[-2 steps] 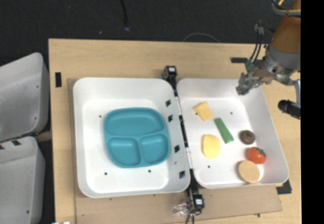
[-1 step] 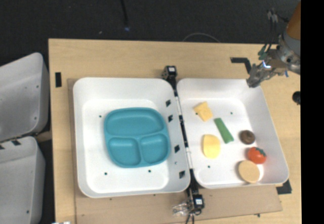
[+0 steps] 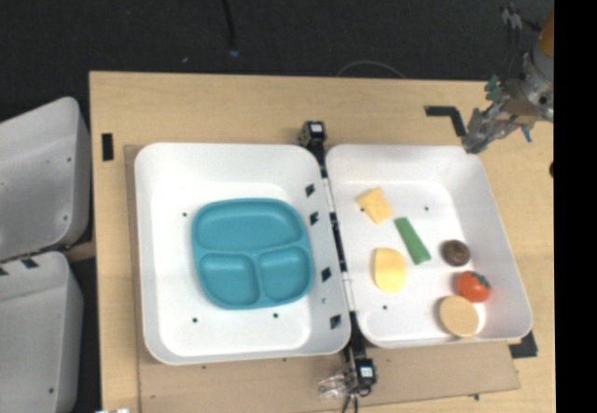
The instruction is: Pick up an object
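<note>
While the end effector (image 3: 487,131) is hovering, state indiscernible | slim green plastic stick (image 3: 411,240) is lying light, rigid | probably best gripped mid-length.

Claw (image 3: 487,130): grey metal, orange patch just above it on wrist. Bin (image 3: 496,192) just below claw: white; holds pale yellow wedge (image 3: 376,205), green stick (image 3: 411,240), yellow lump (image 3: 390,270), dark brown ball (image 3: 455,253), red tomato (image 3: 474,286) with green top, tan disc (image 3: 459,316). Far-side bin (image 3: 163,178): white, holds teal divided plate (image 3: 251,251). Bench (image 3: 215,103): light wood tone.
</note>
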